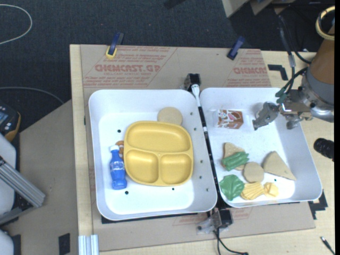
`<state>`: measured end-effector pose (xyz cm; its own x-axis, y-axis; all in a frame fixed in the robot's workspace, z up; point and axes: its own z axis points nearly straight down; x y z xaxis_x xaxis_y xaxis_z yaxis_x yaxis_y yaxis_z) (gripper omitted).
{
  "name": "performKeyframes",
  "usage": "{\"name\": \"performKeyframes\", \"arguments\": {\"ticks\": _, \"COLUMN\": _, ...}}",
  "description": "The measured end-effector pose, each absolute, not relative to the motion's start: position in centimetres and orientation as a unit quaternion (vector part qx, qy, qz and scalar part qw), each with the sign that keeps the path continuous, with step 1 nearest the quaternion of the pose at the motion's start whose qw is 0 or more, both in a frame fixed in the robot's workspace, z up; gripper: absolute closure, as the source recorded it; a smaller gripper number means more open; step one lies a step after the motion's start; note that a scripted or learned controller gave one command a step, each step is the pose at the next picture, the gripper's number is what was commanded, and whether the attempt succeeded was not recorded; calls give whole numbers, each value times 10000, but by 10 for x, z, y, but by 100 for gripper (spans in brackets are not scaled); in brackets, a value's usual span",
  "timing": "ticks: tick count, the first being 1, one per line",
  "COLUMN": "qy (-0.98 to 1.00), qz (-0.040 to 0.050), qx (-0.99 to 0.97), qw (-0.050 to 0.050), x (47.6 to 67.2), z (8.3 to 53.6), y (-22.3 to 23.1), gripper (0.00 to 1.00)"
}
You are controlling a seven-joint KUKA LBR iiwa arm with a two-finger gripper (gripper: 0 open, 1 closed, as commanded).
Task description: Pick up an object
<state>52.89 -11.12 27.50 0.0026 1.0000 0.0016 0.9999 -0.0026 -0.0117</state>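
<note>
The pincer (276, 116) is hanging over the upper part of the right bin (303, 142), with nothing showing between its fingers; whether they are spread or pressed together cannot be told from this angle. Just to its left, a small red-and-white packet (230, 119) is lying flat on the bin floor. Below it, a tan wedge (277, 166) is resting, and further left and down are sitting a green leafy piece (234, 160), a round tan disc (253, 171), another green piece (231, 185) and a yellow wavy piece (253, 191). Well to its left, the left bin (101, 142) is holding a yellow divided plate (158, 153), a blue bottle (117, 170) and a beige disc (170, 116).
</note>
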Motion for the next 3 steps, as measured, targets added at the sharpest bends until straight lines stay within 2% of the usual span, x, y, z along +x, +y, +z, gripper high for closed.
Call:
{"name": "performKeyframes", "arguments": {"ticks": 1, "qy": -7071, "qz": -3, "qx": -7071, "qw": -3, "x": 531, "z": 281, "y": -111, "gripper": 0}}
{"name": "performKeyframes", "arguments": {"ticks": 3, "qy": -7071, "qz": 14, "qx": -7071, "qw": 30, "x": 529, "z": 179, "y": -95, "gripper": 0}}
